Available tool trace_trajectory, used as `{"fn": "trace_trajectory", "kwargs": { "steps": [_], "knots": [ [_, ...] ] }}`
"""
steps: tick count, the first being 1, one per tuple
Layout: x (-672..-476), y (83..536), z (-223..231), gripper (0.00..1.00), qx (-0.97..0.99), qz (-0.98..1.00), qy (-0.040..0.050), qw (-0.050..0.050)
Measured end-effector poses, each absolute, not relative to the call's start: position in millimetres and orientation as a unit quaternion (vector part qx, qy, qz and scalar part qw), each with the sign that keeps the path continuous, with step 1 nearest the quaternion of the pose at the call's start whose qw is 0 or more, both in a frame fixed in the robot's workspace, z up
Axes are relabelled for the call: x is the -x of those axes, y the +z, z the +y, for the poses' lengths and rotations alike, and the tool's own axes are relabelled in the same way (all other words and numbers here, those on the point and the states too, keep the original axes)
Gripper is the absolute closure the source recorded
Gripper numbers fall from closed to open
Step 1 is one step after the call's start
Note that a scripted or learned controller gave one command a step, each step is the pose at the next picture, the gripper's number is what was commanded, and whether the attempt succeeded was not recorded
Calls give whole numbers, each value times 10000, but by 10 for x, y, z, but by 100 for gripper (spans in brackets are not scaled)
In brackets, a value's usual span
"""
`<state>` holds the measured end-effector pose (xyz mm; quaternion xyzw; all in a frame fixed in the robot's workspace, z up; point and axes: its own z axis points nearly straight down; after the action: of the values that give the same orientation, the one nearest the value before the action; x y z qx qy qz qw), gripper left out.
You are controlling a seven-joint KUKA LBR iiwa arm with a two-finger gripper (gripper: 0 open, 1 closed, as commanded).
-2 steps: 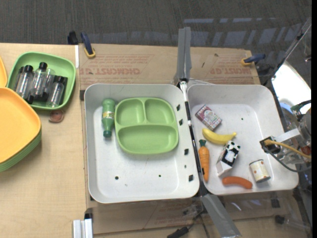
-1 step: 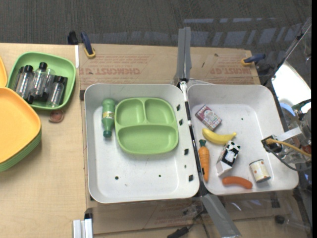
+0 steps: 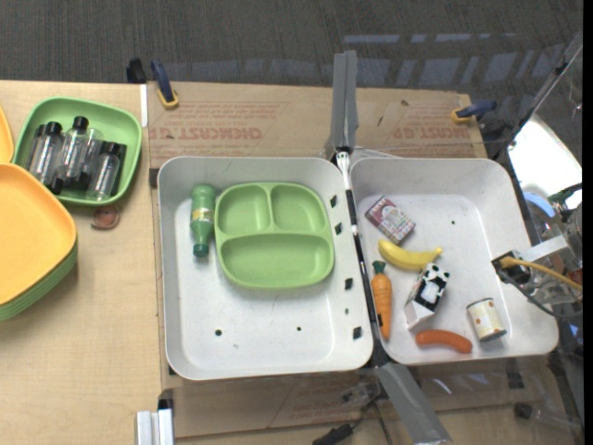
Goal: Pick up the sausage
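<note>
Camera view, contents by bin.

Right bin [image 3: 468, 197]:
- sausage [image 3: 443, 340], reddish-orange, lying flat at 6 o'clock near the front wall, clear of the gripper
- cow-patterned carton [image 3: 428, 295], just at the sausage's 11 o'clock
- can [image 3: 485, 320], on its side at the sausage's 2 o'clock
- carrot [image 3: 382, 297], at 8 o'clock along the left wall
- banana [image 3: 410, 255], near centre
- pink packet [image 3: 390, 218], at 11 o'clock

Left bin [image 3: 259, 336]:
- green divided plate [image 3: 274, 235], at 12 o'clock
- green bottle [image 3: 202, 219], at the plate's 9 o'clock

Gripper [image 3: 547, 290]: at the right bin's 4 o'clock rim, holding nothing visible. Whether it is released or clenched is not discernible.
</note>
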<state>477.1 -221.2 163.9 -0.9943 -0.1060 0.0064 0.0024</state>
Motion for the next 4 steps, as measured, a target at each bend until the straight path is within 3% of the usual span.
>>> {"fn": "trace_trajectory", "kwargs": {
  "steps": [2, 3, 4],
  "knots": [
    [-4772, 1793, -2214, 100, 9939, -1095, 103, 33],
    [-5230, 1075, -2058, 100, 9948, -1017, 30, 13],
    [-5042, 907, -2204, 100, 9830, -1836, 18, 30]
  ]
}}
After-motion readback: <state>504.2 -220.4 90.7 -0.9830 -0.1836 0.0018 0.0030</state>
